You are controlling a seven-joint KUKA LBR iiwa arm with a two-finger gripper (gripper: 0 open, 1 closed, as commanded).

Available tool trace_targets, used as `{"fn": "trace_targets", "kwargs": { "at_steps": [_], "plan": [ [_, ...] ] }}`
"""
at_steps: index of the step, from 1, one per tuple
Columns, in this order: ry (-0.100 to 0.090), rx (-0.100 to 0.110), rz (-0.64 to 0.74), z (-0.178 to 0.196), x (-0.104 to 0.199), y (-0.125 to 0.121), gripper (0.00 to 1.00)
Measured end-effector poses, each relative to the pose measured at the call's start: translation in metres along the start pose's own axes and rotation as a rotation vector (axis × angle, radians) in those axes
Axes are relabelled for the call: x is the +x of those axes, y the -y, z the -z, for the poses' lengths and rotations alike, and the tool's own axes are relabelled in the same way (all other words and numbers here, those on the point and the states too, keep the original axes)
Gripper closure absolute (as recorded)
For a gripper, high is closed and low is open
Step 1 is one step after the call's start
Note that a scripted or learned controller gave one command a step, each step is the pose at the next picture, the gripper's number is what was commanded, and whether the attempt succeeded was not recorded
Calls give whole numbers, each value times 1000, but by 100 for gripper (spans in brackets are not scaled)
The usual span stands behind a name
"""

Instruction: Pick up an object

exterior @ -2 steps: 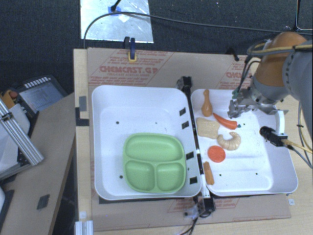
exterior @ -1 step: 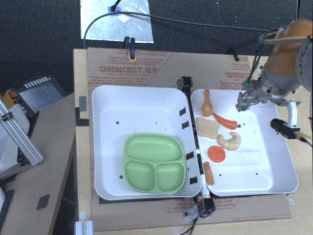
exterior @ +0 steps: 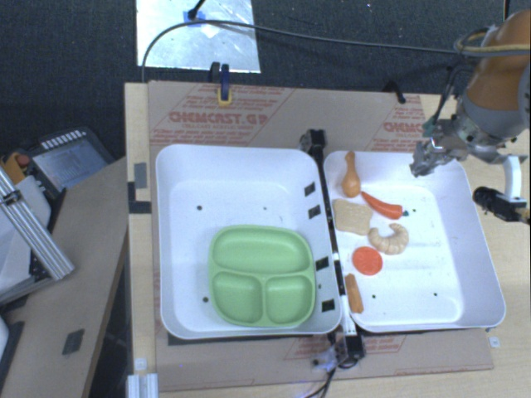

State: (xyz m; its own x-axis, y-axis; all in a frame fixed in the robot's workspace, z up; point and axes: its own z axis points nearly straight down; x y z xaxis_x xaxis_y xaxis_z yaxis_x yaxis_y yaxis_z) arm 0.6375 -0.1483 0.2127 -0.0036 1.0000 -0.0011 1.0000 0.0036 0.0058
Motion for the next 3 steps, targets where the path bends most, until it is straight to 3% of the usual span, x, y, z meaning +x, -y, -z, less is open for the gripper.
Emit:
{"fn": "trace_targets", "kwargs": {
  "at_steps": [2,3],
  "plan": [
    [-3,3,5,-8,101,-2,100],
    [-3,5,7,3,156,9,100]
  ]
}}
